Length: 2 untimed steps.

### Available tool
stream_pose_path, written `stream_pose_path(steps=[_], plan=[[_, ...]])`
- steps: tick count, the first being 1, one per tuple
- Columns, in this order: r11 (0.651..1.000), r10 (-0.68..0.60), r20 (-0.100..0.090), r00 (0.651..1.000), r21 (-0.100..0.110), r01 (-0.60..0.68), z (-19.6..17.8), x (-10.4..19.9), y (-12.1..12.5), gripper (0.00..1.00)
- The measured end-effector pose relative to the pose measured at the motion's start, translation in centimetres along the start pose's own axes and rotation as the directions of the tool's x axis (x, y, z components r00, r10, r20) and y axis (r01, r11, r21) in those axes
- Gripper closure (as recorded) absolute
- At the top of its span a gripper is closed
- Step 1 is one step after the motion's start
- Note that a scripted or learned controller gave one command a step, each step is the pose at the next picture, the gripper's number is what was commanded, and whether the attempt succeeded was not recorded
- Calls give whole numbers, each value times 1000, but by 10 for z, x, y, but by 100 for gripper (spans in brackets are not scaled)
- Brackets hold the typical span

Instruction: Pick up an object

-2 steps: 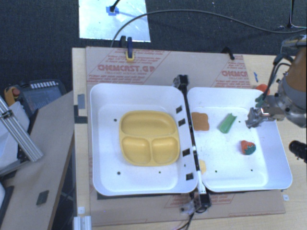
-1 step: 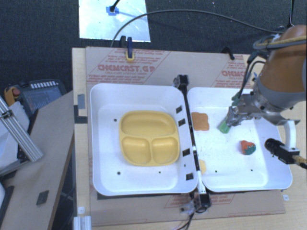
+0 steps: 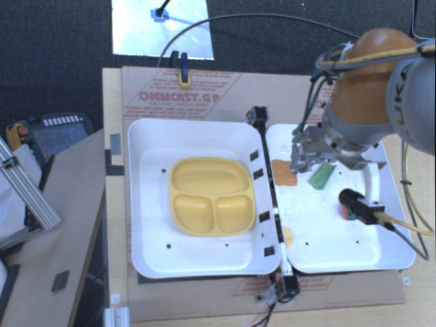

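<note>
**Arm position.** The grey arm (image 3: 402, 101) (orange band above the wrist) reaches in from the right and is stationed over the rear part of the right bin (image 3: 327, 247). The gripper (image 3: 301, 161) points downward near that bin's left wall. Its grip state is not discernible from this camera view, and no item can be confirmed as grasped.

**Right bin contents.**
- An orange flat piece (image 3: 284, 174) lies on the bin floor just beside the gripper, toward its lower left.
- A green block (image 3: 321, 176) lies tilted just to the right of the gripper, close under the wrist housing. Contact with the gripper cannot be determined.
- A small pale yellow piece (image 3: 287, 237) lies against the left wall, toward the front, well apart from the gripper.

**Left bin contents.** The left bin (image 3: 146, 182) holds one yellow divided plate (image 3: 208, 196) with three compartments, resting flat near the centre.

**Support.** Both bins sit side by side on a brown printed sheet (image 3: 225, 87).
</note>
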<state>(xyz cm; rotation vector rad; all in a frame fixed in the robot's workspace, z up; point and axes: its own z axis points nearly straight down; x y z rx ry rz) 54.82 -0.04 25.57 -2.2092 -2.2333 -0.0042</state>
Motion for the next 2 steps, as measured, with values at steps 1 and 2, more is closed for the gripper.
stream_pose_path(steps=[1, 2], plan=[[1000, 0, 0, 1000, -1, 0, 7, 57, 24, 100], [1000, 2, 0, 1000, -1, -2, 15, 100, 55, 100]])
